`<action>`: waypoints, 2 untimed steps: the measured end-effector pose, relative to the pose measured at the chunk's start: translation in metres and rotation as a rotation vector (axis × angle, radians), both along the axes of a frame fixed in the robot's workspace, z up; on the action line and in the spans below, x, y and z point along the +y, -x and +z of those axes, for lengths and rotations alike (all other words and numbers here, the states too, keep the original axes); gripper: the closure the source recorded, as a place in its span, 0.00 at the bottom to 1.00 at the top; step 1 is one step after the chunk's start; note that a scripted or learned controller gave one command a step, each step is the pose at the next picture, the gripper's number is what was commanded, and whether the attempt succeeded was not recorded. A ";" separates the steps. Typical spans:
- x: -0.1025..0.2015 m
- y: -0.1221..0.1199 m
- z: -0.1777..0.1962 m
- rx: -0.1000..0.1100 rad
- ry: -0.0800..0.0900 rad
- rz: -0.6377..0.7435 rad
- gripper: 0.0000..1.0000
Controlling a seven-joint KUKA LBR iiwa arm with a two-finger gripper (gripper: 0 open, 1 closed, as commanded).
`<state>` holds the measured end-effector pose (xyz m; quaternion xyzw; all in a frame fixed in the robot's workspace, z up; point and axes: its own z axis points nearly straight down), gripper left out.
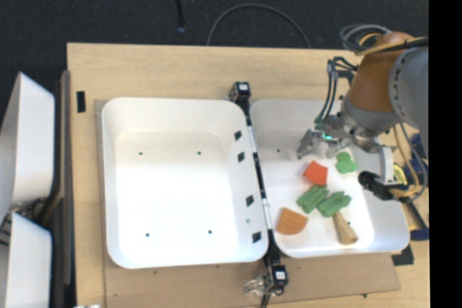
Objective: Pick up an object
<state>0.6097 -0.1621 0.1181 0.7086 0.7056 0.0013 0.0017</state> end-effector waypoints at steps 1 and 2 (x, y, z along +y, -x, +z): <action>0.038 0.069 -0.019 0.011 -0.002 0.003 0.00; 0.035 0.065 -0.006 0.000 0.000 -0.005 1.00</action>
